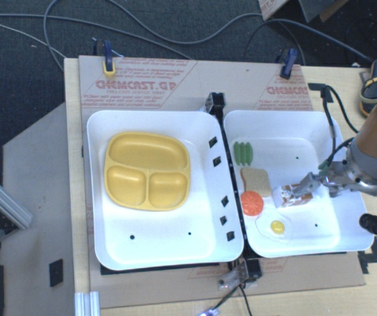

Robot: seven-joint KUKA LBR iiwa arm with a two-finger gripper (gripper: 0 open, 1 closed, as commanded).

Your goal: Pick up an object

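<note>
The right bin [320,127] holds several toy foods: a green bean pod [243,153], a tan slice of toast [256,179], a red-orange tomato [252,203], a fried egg [275,227] and a small red-and-white piece [291,195]. My gripper [309,185] reaches in from the right, low over the bin, with its tip right at the red-and-white piece. The grey wrist [350,176] hides how the tip meets that piece.
A yellow divided plate [147,170] lies in the left bin [109,236]. A black divider with clips [223,176] runs between the bins. Cables [330,114] hang over the right bin's far right corner. A blue clamp [288,62] grips the board's back edge.
</note>
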